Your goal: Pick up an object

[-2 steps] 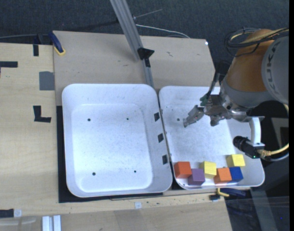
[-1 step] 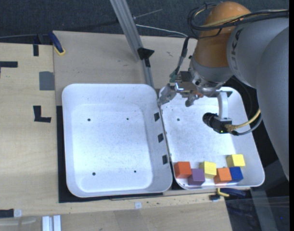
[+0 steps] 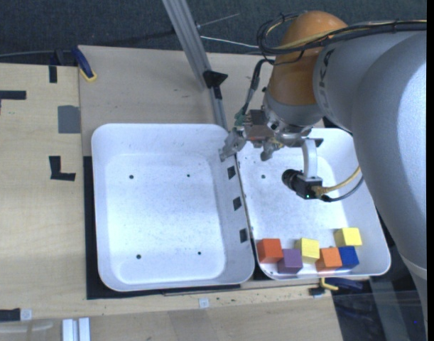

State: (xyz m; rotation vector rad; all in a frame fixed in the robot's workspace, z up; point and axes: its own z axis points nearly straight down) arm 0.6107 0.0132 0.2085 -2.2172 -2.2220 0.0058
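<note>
Grey KUKA arm [image 3: 359,77] is reaching in over the right white plastic bin [image 3: 330,155] | gripper [image 3: 263,142] is hanging at the far end, grip state impossible to tell | small coloured wooden blocks [image 3: 309,253] are lying bunched against the near wall, well apart from it, none picked yet

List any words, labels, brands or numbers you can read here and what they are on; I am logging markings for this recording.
None can be read.
The small coloured blocks in the right shallow white bin have plain faces.
The black tape marks on the wooden bench are shapes, not letters.
</note>
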